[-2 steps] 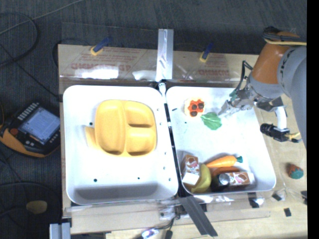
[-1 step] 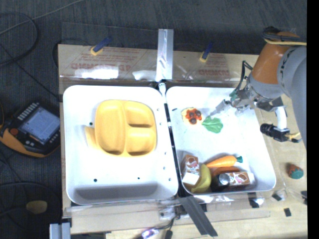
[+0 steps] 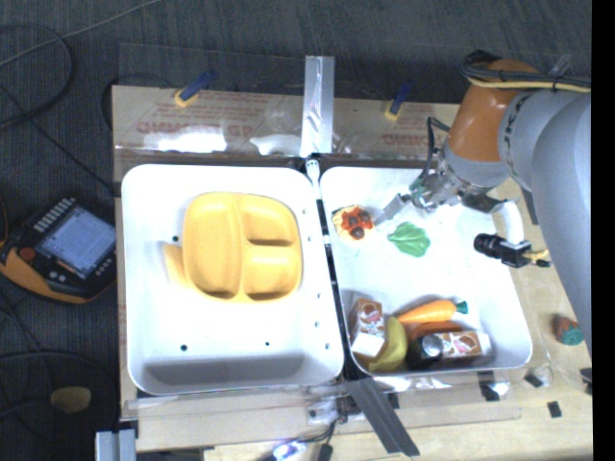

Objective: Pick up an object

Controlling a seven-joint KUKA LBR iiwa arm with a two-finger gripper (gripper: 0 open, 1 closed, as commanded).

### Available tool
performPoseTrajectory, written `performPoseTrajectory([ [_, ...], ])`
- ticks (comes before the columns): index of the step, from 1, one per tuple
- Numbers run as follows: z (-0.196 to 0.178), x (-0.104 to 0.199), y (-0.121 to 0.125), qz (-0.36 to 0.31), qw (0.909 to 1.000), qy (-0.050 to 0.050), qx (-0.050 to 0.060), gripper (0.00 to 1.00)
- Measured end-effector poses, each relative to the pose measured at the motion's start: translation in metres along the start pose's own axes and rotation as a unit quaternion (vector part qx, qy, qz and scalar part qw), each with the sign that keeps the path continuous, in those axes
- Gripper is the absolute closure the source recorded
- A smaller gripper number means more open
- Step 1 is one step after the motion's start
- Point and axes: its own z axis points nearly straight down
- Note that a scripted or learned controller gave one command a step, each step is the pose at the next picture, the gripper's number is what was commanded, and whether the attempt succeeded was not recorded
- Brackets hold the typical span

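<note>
Nearby, flat green leaf-shaped piece (image 3: pixel 409 239).

grey kuka arm (image 3: pixel 557 152) comes in from the right edge, bulky link filling the upper right. orange band (image 3: pixel 480 123) sits above the wrist, wrist angled down and to the left. two-finger gripper (image 3: pixel 382 215) stretched low toward the left, thin grey fingers close together at the tip; gap between them too small to read.

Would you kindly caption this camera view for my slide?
KUKA gripper reaching toward a small orange-and-red toy in the right bin; yellow divided tray in the left bin.
</note>
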Motion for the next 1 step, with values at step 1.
performPoseTrajectory([
  [1, -0.0100, 0.0001, 0.0009, 0.000, 1.0000, 0.000, -0.001, 1.00],
])
